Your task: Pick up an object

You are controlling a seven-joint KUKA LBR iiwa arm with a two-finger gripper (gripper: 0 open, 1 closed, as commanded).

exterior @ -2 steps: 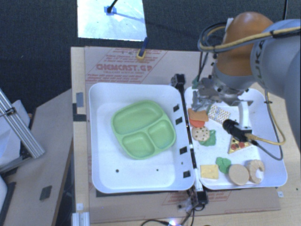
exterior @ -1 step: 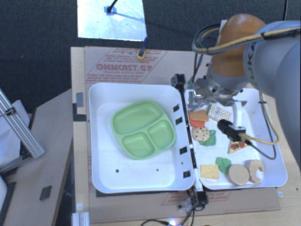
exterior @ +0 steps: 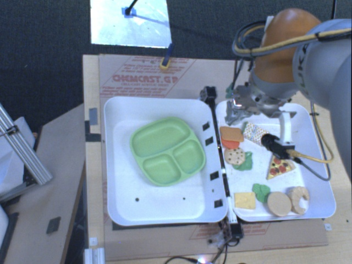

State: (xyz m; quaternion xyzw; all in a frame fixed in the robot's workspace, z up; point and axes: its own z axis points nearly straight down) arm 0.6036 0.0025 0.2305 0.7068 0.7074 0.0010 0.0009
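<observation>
My gripper (exterior: 235, 116) hangs low over the far left part of the right bin (exterior: 324, 191), just above an orange toast-like piece (exterior: 231, 135) lying on a red slice. Close by in the same bin lie a speckled white piece (exterior: 253, 132), a cookie (exterior: 234, 157) on a green leaf (exterior: 245, 161), a pizza slice (exterior: 280, 167), a yellow cheese square (exterior: 245, 201), a green lump (exterior: 261, 191), a tan round disc (exterior: 279, 203) and a pale bagel-like ring (exterior: 300, 198). Nothing shows between the gripper's fingers.
The left bin (exterior: 118, 202) holds a green three-compartment tray (exterior: 167, 150). A black clip strip (exterior: 215, 147) runs along the divide between the bins. The grey arm with its orange band (exterior: 286, 37) fills the upper right. A metal frame (exterior: 22, 153) stands at the far left.
</observation>
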